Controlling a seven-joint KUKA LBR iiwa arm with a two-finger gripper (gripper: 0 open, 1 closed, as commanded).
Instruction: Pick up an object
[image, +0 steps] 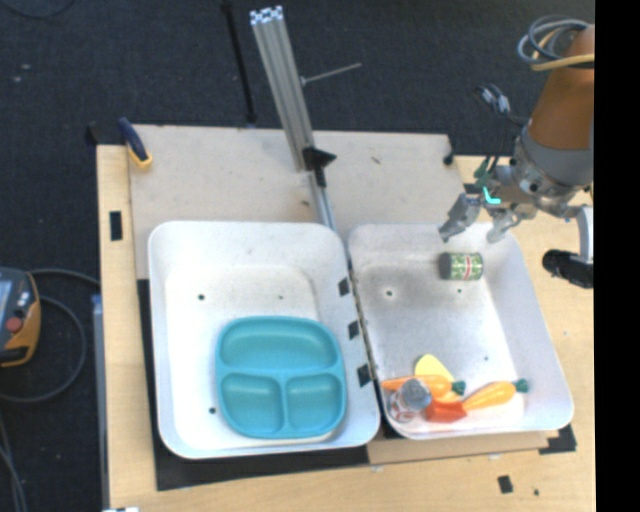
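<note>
The toy pile (450, 392) is lying nearest in the right bin (545, 330). Farther back, the jaws (475, 222) are hanging open and empty just above the small can (461, 266); it is probably light, rigid and roll-prone, best pinched across its round sides.

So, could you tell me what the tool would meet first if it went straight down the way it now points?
Most likely the small green can, which lies on its side in the right bin just below the open tool. Depth is unclear from this slant, so it might land on bin floor beside it.
</note>
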